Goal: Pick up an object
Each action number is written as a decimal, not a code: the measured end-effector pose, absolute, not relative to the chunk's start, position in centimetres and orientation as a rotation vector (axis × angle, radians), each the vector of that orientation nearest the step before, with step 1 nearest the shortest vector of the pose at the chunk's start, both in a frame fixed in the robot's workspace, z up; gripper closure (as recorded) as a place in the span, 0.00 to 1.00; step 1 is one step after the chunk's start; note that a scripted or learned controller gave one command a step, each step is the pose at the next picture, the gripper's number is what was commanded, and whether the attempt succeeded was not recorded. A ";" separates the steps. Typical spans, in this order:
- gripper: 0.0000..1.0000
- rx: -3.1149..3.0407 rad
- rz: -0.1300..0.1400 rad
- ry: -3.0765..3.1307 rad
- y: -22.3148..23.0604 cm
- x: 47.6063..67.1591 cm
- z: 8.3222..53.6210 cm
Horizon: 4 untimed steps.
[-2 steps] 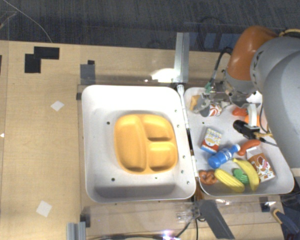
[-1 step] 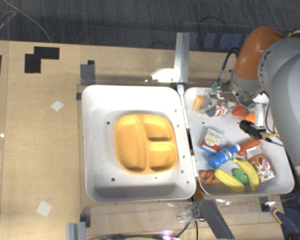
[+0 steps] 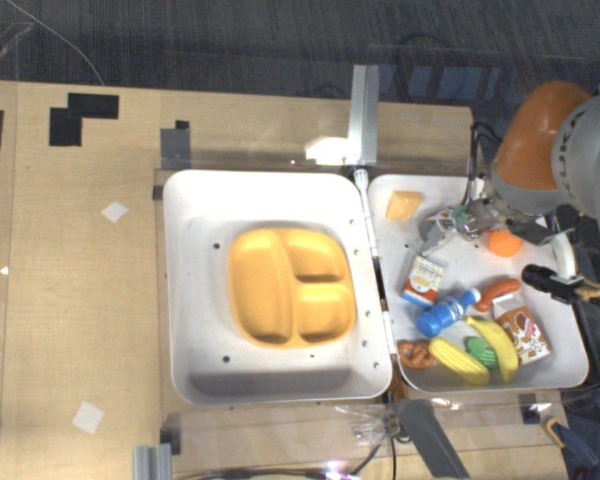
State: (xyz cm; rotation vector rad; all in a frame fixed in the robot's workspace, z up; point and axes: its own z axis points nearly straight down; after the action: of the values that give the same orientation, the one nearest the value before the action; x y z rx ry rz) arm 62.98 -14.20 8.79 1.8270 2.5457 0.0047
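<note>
The hand (image 3: 450, 221) hangs low in the right bin (image 3: 578, 368); I cannot tell how it is set. Just beside it lies a small round orange ball (image 3: 503, 241), near the bin's far right side.

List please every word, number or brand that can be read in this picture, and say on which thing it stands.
No text can be read here.
Small carton: red and white print, too blurred to read.
Brown packet: a picture and marks, too small to read.
Blue bottle: no label can be made out.
</note>
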 end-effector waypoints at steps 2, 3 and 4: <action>0.00 2.006 0.003 2.407 -17.5 65.5 8.8; 1.00 1.987 0.015 2.409 -17.0 66.0 10.4; 1.00 1.995 0.016 2.409 -11.6 63.9 19.6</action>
State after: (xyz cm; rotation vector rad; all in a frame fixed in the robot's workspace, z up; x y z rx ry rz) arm 63.94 -11.61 19.64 1.9950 2.4091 0.0163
